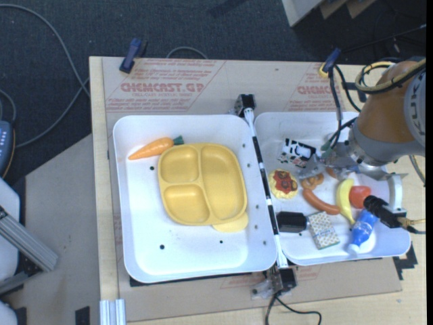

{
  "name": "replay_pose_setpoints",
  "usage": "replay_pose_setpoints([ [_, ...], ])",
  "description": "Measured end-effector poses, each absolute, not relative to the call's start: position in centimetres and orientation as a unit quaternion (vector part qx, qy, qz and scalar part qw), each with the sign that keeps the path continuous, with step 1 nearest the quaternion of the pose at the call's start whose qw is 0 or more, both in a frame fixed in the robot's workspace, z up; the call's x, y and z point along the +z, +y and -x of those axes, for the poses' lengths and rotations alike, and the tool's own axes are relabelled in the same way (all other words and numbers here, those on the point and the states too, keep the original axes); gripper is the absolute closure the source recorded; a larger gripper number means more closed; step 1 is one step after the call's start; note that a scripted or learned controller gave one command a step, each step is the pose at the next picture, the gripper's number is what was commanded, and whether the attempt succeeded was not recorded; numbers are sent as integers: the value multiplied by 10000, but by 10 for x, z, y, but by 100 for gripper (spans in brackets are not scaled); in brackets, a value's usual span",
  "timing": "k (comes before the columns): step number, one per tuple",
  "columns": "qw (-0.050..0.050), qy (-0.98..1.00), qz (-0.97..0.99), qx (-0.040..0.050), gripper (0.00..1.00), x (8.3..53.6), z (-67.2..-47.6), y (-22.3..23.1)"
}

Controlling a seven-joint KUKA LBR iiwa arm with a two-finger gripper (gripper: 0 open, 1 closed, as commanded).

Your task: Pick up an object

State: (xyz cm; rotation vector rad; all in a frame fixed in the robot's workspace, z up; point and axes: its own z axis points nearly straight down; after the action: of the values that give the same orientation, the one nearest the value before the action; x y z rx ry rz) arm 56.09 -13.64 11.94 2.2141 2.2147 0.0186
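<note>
While the arm hangs over the right bin, the scene reads as follows.

End effector: the end effector [333, 156] sits low at the bin's far middle, under the grey wrist — whether its fingers are apart or together I cannot tell, since the wrist covers them.
Nearest things: a black-and-white cow toy [298, 151] lies just to its left; a small brown pretzel-like piece [312, 180] and a sausage [319, 201] lie just in front of it.
Other candidates: a round pizza toy [283, 184], a banana [345, 198], a red piece [359, 195] touching the banana, a blue bottle [362, 231], a checked packet [324, 231] and a black block [291, 221], all in the right bin [270, 131].
Left bin: the left bin [135, 202] carries a yellow divided plate [201, 183] and a toy carrot [150, 148] at its far corner, well apart from the arm.
Risk: the toys near the tool are crowded, so I judge a closing grasp could catch two at once or nudge the cow aside; the flat pretzel piece may slip out.
Arm pose: the arm [389, 117] reaches in from the right, its orange band above the wrist, bent downward toward the bin floor.
Desk: the desk [169, 87] bears both bins side by side.
</note>
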Motion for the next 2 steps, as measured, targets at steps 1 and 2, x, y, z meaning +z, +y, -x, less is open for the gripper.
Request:
replay_pose_setpoints([
  [1, 6, 7074, -7068, 6, 0, 131, -637, -122],
  [2, 6, 7072, -7070, 1, 0, 98, -655, -105],
])
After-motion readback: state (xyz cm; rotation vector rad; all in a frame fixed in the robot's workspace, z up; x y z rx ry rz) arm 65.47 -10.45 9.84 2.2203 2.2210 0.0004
